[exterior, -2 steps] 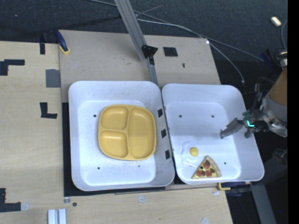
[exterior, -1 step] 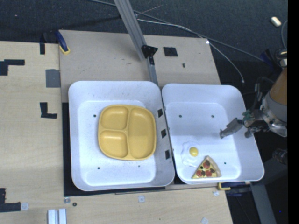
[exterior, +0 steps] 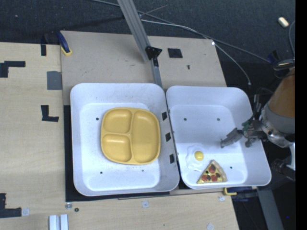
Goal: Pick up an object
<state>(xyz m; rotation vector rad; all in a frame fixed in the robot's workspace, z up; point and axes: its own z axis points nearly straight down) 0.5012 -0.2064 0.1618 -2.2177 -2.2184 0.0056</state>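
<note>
Arm: we are reaching in from the right with the gripper (exterior: 231, 138) low over the right bin (exterior: 206, 99), near its right wall.

Jaws: we are seeing one dark finger stretching leftward, but not the gap beside it — whether the jaws are apart or together we cannot tell. Nothing is showing between them.

Candidates: the fried egg toy (exterior: 195, 158) and the pizza slice toy (exterior: 212, 172) are lying in the near part of the right bin, just beside each other and perhaps touching at the edges.

Other bin: the yellow divided plate (exterior: 130, 135) is sitting in the middle of the left bin (exterior: 86, 128), well apart from the gripper.

Step in hand: we are judging this to be the approach, with no grasp made yet.

Best target: the egg is lying nearest the gripper, to its left and toward the near edge — we are favouring it, though the pizza slice is close too.

Doing it well: both toys are looking flat, so we are wanting the fingers straddling one piece squarely and coming down right to the bin floor before closing.

Risk: we are expecting a shallow close to slide over the thin edge, or to nudge the neighbouring toy aside.
</note>
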